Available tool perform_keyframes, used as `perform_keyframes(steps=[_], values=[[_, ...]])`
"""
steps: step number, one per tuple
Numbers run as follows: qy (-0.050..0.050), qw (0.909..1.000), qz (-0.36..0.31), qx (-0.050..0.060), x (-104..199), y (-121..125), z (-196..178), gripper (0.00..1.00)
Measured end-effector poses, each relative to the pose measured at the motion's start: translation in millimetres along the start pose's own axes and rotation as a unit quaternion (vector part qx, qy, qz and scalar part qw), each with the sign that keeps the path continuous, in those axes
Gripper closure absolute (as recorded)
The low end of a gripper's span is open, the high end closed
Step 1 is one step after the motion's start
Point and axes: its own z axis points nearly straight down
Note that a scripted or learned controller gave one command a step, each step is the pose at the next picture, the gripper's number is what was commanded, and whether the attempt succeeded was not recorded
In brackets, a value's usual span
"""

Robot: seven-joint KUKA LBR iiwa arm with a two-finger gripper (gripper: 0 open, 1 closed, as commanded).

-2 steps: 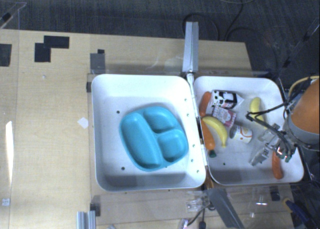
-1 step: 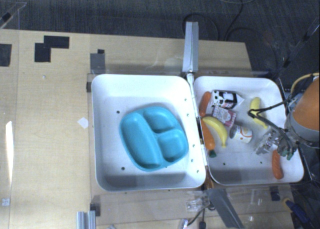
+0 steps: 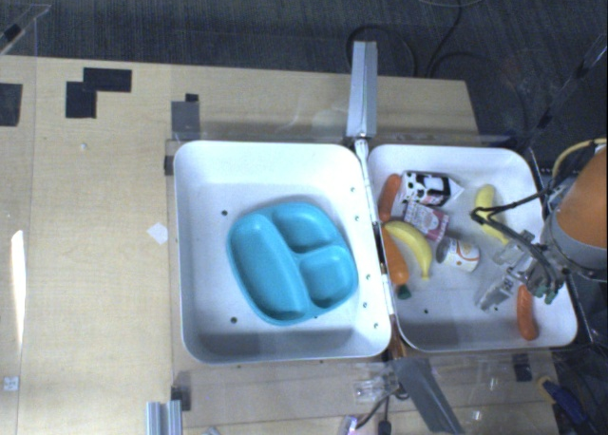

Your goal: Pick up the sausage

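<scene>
A short orange-red sausage (image 3: 525, 313) lies near the front right corner of the right bin (image 3: 456, 333). My gripper (image 3: 503, 287) hangs low over the bin floor just to the left of and above that sausage, beside it and not around it. Nothing shows in the gripper. A second reddish, sausage-like piece (image 3: 389, 196) lies against the bin's left wall, far from the gripper.
The right bin also holds a banana (image 3: 410, 245), an orange carrot (image 3: 396, 262), a yellow piece (image 3: 485, 203), a printed packet (image 3: 425, 200) and a small white cup (image 3: 465, 253). A blue divided plate (image 3: 290, 262) lies in the left bin (image 3: 204, 234).
</scene>
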Motion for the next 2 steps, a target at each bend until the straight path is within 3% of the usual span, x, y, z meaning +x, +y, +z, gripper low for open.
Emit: perform_keyframes(steps=[1,2], values=[[0.002,1.0,0.0,0.002,4.4,-0.2,11.9,0.0],[0.0,1.0,0.002,0.0,2.7,2.0,0.2,1.0]])
